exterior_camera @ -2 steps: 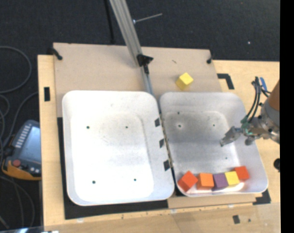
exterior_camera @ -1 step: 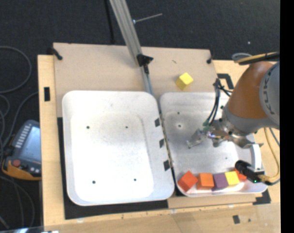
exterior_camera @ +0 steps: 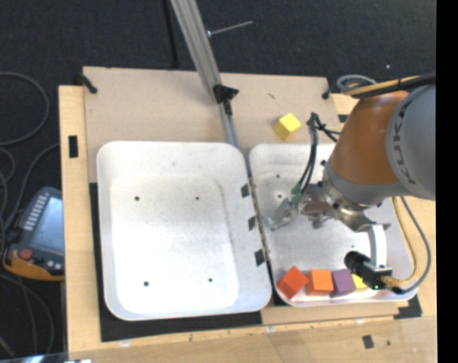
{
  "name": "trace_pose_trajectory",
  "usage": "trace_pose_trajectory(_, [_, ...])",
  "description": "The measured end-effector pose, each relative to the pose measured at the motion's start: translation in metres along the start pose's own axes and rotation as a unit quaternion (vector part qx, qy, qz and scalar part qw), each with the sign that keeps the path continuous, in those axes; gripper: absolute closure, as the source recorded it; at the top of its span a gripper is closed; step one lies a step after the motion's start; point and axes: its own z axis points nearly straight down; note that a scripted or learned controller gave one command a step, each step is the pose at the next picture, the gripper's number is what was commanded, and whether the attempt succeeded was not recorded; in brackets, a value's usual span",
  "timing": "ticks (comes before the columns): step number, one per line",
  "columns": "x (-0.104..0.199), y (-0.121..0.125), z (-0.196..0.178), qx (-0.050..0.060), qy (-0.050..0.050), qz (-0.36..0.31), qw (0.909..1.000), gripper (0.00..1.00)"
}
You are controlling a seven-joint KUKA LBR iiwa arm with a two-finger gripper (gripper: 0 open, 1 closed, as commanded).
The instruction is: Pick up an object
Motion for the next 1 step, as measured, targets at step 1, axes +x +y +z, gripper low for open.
trace_pose_trajectory(1, [0.0927, 0.0683, 0.0027, 0.001, 0.0, 0.0, 1.0, 0.0])
